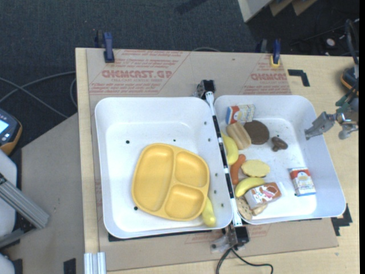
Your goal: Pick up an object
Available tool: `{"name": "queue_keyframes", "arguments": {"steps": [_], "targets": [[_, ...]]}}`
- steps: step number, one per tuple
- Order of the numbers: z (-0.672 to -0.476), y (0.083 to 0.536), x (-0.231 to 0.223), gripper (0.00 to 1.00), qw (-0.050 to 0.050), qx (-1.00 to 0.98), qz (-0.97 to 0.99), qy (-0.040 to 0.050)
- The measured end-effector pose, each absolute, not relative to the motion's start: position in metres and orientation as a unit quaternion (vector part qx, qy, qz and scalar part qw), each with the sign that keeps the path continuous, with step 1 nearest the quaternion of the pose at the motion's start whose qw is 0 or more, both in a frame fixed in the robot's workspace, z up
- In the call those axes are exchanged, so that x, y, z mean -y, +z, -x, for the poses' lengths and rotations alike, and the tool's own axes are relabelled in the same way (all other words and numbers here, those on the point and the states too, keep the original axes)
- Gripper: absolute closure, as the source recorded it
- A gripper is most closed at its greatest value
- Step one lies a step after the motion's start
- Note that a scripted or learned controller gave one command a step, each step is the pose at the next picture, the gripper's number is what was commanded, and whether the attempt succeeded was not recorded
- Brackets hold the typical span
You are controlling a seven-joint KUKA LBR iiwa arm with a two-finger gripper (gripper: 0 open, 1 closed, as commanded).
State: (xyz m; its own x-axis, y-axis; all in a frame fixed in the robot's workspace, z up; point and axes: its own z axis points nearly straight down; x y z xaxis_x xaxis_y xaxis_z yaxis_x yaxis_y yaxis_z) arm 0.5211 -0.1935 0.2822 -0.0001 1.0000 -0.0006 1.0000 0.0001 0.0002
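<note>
The right bin (319, 201) holds several toy foods. A small white and red carton (240, 114) lies at the back, with a hot dog bun (238, 135) and a dark brown patty (258, 132) in front of it. A small brown lump (279, 144) lies alone. Further forward are a yellow potato shape (255, 168), a banana (249, 185), a red snack pack (266, 193) and a small red carton (302, 182). My gripper (331, 130) hovers over that bin's right rim, open, with nothing between its fingers, right of the brown lump.
The left bin (114, 124) holds a yellow divided plate (170, 181) and a small yellow piece (209, 213) at its front right corner. Clamps (106, 41) pin the board's far edge. The bins' shared rim (219, 147) runs down the middle.
</note>
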Motion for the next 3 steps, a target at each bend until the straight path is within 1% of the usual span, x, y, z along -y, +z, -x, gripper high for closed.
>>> {"name": "queue_keyframes", "arguments": {"steps": [1, 2, 3], "targets": [[-0.495, 0.128, 0.21, 0.0, -0.006, -0.706, -0.708, -0.0026], [-0.502, 0.086, 0.206, 0.0, 0.004, -0.707, -0.708, -0.0006], [-0.506, 0.102, 0.209, 1.0, 0.012, -0.706, -0.708, 0.0016]]}}
